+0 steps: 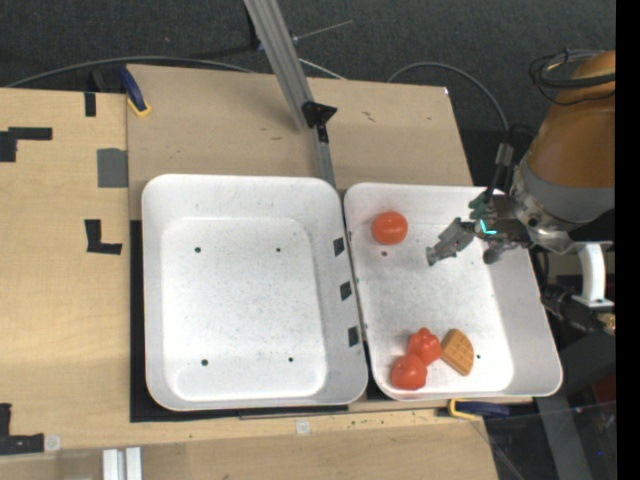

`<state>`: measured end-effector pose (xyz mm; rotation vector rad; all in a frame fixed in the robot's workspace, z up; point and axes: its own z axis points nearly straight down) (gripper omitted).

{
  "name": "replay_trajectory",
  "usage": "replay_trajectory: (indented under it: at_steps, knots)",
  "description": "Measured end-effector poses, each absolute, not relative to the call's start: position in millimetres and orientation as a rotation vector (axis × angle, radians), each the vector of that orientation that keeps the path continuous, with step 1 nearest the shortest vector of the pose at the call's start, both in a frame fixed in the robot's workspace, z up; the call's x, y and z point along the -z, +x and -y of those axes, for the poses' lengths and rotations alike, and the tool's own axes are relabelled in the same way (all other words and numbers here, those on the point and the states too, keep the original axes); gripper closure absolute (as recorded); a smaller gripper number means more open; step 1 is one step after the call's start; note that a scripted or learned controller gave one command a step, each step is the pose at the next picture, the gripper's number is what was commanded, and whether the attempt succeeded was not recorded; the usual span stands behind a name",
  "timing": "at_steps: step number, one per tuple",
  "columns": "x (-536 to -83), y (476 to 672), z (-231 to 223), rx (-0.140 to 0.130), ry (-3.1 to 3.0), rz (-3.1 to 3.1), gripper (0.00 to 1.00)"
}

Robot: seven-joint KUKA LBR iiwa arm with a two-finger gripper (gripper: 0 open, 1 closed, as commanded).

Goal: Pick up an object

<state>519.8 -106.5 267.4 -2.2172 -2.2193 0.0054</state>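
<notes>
Nearest, in the right bin [520, 368], lie two red pieces [415, 359] beside one waffle [458, 351], one red ball [389, 228] farther back, the open, empty end effector [468, 245] hovering between.

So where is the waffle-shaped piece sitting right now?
The waffle-shaped piece lies in the right bin, near its front edge, just right of the two red toy fruits and apart from the gripper farther back.

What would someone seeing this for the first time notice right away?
Bright colour against white: an orange-red ball sits near the far end of the right bin, with two red pieces and a waffle-like biscuit bunched at its near end. The gripper hangs over that bin's right side, beside the ball.
</notes>
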Motion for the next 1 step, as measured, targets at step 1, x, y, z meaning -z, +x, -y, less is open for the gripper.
replay_trajectory:
  at_steps: [1]
  knots:
    - [-269.6, 520.5, 106.6, -0.001, -2.218, 2.223, 0.00]
